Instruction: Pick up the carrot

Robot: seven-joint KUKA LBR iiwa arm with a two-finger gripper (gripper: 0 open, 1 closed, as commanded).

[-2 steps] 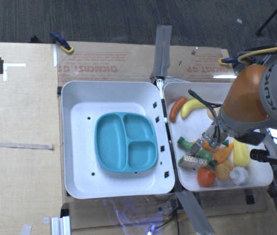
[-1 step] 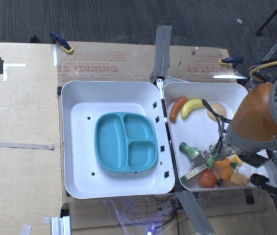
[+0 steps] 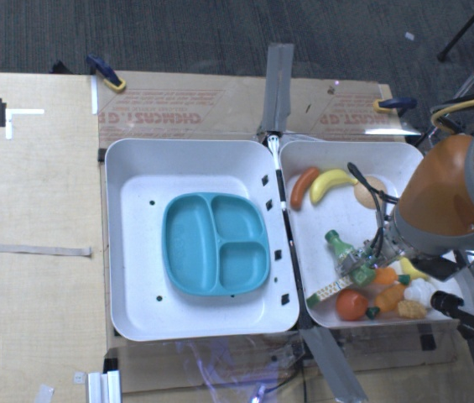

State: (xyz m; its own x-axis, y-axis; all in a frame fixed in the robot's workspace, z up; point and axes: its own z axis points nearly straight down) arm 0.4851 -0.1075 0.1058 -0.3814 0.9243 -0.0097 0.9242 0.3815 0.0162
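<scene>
Partly hidden, end effector [image 3: 362, 263] sits w/ carrot [image 3: 388, 296] beside it.

The gripper [image 3: 362, 267] is down in the right bin [image 3: 337, 151], low among the toy food, with the carrot [image 3: 388, 295] just beside it. A tomato [image 3: 352, 305] sits near the front wall, a banana [image 3: 330, 182] farther back. The left bin [image 3: 127, 225] holds a blue divided plate [image 3: 216, 244].

Evenly bright from above, soft shadows inside the bins [image 3: 117, 225]. Mild glare on white walls. Fairly sharp centrally, slightly soft at edges, purple flare along the bottom edge.
</scene>
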